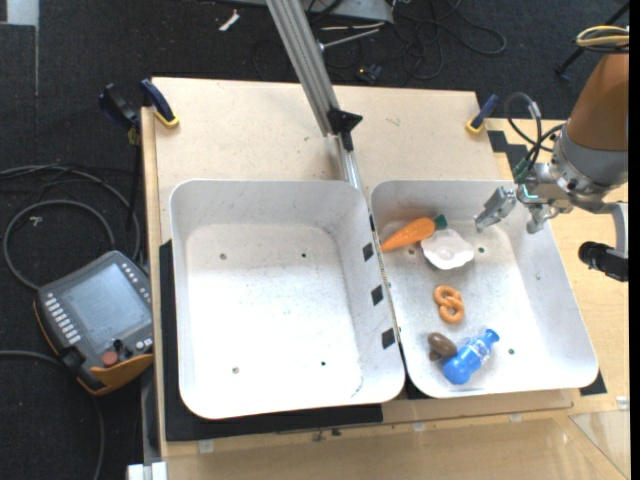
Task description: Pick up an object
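Note:
The right bin [545, 278] holds an orange carrot [410, 234] at its back left, with a white shell-like piece [446, 252] just in front of it. Farther forward lie an orange pretzel [449, 303], a small brown lump [440, 345] and a blue bottle [469, 356]. My gripper [516, 211] hangs over the bin's back right part, to the right of the carrot and the white piece. Its two fingers stand apart with nothing between them.
The left bin [270, 298] lies beside the right one, sharing a middle wall. A slanted metal post [305, 53] rises behind the bins. Clamps sit at the bench's back corners. A teach pendant [95, 313] lies off the bench to the left.

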Robot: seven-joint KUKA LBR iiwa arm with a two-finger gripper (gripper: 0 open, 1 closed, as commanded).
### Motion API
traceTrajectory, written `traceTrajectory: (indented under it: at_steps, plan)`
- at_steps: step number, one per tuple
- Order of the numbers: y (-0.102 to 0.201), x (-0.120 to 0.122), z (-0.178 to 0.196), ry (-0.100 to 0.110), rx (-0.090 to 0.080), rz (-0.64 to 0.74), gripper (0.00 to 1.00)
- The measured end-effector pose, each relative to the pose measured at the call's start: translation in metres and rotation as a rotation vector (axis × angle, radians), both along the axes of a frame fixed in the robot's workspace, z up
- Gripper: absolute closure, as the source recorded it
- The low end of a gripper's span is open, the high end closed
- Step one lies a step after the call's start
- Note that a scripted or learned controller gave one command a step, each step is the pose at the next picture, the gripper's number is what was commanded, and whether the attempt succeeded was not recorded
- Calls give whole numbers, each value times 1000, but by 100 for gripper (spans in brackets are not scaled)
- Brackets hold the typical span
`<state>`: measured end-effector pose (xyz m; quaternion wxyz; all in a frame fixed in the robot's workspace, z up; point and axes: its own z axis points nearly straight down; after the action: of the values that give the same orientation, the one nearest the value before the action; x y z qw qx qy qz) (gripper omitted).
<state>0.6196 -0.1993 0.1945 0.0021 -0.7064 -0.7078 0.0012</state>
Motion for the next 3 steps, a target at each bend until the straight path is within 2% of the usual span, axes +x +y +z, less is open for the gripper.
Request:
traceTrajectory:
  at_steps: [1,3]
  plan:
    - [0,1,3,-4,-2,2,0]
    - [-3,6,-98,0,0,0,0]
